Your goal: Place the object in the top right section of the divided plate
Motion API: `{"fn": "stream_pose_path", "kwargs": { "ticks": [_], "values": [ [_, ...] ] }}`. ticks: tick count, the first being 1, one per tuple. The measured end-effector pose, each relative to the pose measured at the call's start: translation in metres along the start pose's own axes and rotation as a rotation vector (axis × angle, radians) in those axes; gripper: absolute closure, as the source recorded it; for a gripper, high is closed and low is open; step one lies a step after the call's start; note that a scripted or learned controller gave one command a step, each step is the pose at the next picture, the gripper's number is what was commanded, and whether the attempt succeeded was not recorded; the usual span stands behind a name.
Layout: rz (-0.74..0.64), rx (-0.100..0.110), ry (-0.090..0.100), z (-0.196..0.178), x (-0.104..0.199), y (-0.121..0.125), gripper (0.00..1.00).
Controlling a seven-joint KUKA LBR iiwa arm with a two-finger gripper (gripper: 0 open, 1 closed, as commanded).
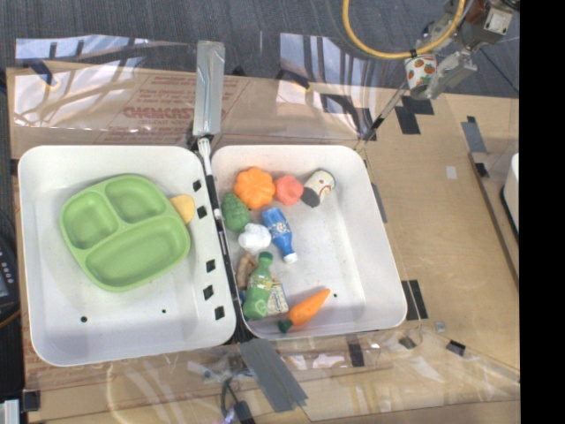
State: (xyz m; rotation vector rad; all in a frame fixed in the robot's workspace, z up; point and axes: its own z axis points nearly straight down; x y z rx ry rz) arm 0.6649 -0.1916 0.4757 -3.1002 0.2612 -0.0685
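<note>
The green divided plate [124, 232] lies in the left bin [53, 325]; its top right section [134, 199] holds nothing. My gripper [427, 71] hangs high at the upper right, beyond the far corner of the right bin [375, 263]. It is shut on a small white object with orange and green spots [421, 73], which shows between the fingertips. That puts it far to the right of the plate.
A yellow piece [183, 207] rests against the plate's right rim. The right bin holds several toys: an orange pumpkin [254, 186], a pink ball [289, 190], a blue bottle [279, 232], a green bottle [259, 291] and a carrot [305, 309]. A yellow cable [371, 47] loops above.
</note>
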Motion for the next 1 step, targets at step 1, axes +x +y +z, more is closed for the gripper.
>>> {"fn": "stream_pose_path", "kwargs": {
  "ticks": [1],
  "values": [
    [-0.007, 0.013, 0.016, -0.0104, 0.0020, -0.0048, 1.00]
  ]
}}
